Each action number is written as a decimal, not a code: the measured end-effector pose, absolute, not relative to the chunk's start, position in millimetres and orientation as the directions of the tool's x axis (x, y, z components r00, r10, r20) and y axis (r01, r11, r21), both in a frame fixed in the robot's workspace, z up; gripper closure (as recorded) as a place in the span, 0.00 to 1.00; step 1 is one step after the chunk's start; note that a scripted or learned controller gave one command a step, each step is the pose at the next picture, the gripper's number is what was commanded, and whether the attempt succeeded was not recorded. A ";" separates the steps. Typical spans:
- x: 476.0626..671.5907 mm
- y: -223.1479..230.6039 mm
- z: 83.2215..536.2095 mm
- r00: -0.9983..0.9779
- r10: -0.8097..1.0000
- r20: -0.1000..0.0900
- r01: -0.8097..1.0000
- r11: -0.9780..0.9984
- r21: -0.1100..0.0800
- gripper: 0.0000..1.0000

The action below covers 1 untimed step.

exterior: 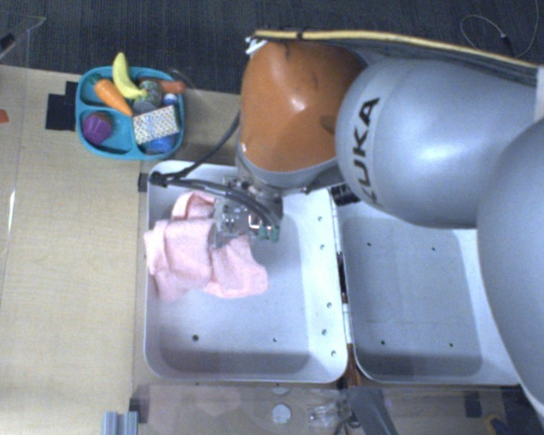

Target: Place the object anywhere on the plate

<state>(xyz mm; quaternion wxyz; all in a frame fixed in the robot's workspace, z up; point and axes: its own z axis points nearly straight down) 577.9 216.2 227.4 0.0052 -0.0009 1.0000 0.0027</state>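
A crumpled pink cloth (pixel 191 253) lies in the upper left part of the left white bin (pixel 244 349). My gripper (pixel 237 226) hangs straight over the cloth's right half, its tip down at the fabric. The orange band and grey wrist hide the bin's back edge and part of the cloth. A blue divided plate (pixel 119 152) sits on the bench beyond the bin's far left corner, well apart from the gripper.
The plate holds a toy banana (pixel 126 77), a carrot (pixel 111 97), a purple piece (pixel 97 127) and a patterned sponge-like block (pixel 158 125). The right white bin (pixel 411 361) lies partly under the arm. A black cable (pixel 216 152) runs along the left bin's back.
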 end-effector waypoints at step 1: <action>578.1 216.2 227.7 -1.000 -0.001 -0.011 -0.001 1.000 0.006 0.00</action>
